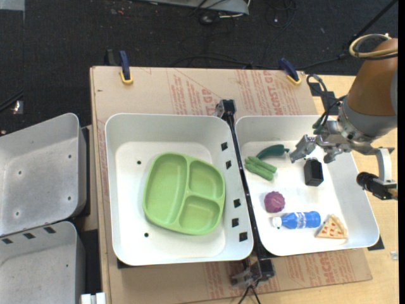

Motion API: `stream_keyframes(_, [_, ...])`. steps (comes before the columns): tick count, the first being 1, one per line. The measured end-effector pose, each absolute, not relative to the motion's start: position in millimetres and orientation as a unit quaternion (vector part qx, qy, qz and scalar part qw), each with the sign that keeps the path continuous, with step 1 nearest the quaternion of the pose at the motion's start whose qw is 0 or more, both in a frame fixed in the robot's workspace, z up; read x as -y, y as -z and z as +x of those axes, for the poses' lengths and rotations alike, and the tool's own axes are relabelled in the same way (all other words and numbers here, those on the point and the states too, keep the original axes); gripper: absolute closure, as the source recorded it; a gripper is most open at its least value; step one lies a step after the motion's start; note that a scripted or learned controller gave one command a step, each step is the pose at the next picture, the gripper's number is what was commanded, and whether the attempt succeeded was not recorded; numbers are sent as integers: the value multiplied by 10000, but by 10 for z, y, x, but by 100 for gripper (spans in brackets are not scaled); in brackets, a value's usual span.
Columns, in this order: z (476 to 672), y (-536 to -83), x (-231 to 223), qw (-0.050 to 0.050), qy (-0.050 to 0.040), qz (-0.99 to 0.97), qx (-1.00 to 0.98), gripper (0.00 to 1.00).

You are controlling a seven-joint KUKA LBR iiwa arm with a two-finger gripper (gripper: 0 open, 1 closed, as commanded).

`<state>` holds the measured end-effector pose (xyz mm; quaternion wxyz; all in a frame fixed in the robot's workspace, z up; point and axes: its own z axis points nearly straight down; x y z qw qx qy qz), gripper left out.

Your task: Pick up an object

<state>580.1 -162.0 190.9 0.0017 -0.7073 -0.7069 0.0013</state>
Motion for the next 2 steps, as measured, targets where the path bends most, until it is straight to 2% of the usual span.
stream_keyframes(1, [5725, -1432, 1666, 20, -15, -7076, 7066, 0])
stream_keyframes(2, [5741, -1564, 1669, -7, 0, -7075, 7067, 100])
